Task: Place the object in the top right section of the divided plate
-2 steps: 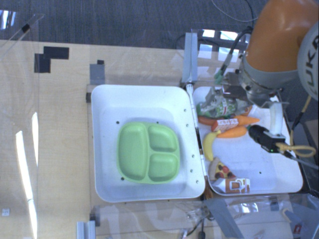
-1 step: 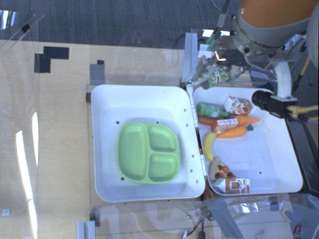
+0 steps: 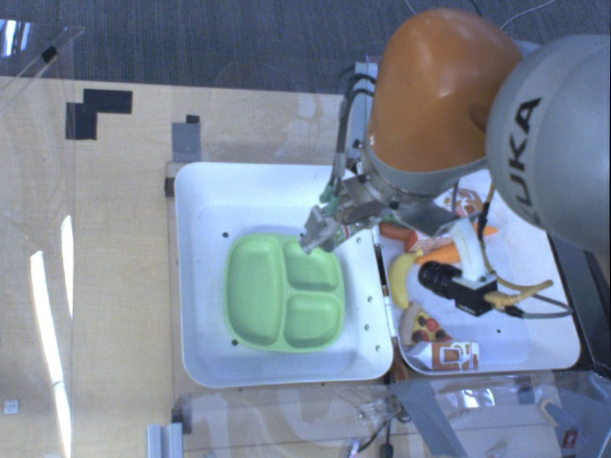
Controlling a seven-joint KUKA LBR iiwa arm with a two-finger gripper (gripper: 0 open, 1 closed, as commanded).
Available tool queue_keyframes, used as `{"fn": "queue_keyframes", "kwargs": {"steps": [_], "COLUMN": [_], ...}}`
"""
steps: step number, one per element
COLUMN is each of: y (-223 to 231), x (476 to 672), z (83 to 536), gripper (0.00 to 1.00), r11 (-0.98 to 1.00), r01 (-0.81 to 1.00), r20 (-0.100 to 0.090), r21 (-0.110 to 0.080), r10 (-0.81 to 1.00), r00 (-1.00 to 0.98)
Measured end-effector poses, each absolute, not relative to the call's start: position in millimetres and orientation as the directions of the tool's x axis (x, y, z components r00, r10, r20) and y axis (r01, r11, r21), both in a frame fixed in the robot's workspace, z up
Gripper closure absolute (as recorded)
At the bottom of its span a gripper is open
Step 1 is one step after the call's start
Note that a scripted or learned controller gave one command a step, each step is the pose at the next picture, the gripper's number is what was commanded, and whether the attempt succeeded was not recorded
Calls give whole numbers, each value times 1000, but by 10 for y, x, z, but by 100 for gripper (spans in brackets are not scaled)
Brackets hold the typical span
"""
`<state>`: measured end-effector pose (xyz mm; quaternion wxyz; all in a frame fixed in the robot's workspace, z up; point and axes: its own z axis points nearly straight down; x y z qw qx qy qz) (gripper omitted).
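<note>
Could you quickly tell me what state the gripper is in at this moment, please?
Gripper: over the top right section of the green divided plate; open or closed cannot be told, and no object shows in it.

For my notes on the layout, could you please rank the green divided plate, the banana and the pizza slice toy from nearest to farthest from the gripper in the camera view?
1. Green divided plate, left bin: the gripper hangs over its top right section.
2. Banana, right bin, by the left wall.
3. Pizza slice toy, right bin, lower left corner.
</note>
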<state>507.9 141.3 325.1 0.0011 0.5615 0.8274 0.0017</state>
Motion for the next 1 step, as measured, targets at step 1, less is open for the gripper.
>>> {"fn": "queue_keyframes", "kwargs": {"steps": [1], "y": [828], "x": [4872], "z": [2007], "gripper": [100], "r11": [362], "r01": [932], "r20": [0], "r21": [3], "r10": [932], "r00": [-362]}}
